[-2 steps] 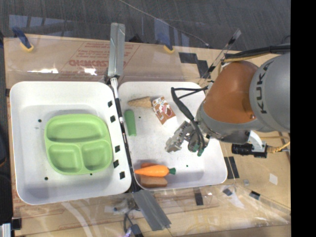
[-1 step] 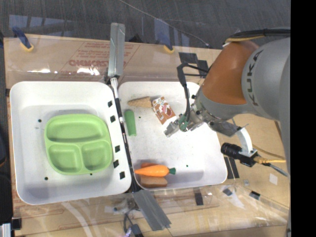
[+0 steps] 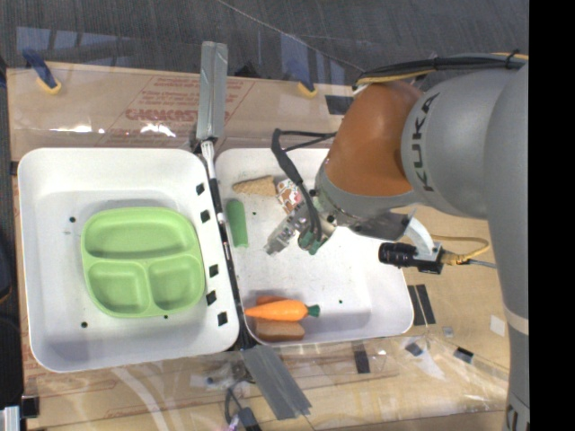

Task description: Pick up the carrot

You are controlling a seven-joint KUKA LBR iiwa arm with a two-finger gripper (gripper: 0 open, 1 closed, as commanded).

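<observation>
Orange and tapered, with a small green stem end, the plastic toy carrot [image 3: 279, 310] lies flat near the front edge of the right-hand shallow white bin [image 3: 382, 305], just against a brown bun-shaped toy [image 3: 279, 330] that sits closer to the rim. From the fixed overhead camera, the grey arm with its orange wrist band [image 3: 377, 146] reaches in from the right and hangs over the middle of that same bin. Its gripper [image 3: 292, 233] points toward the bin's left wall, well apart from the carrot and nearer a slim green cylinder-shaped toy [image 3: 236, 222] and a tan cone-shaped toy [image 3: 255, 185] at the back. Whether the gripper is released or clenched, I cannot tell; nothing is visibly held. The left-hand white bin [image 3: 45, 241] carries a pale green divided plastic plate [image 3: 141, 260].

By my reading, the step in hand is the approach, with the grasp not yet begun. The next move calls for travelling toward the front of the bin, lining up across the carrot's narrow body, and descending without catching the bun beside it.
</observation>
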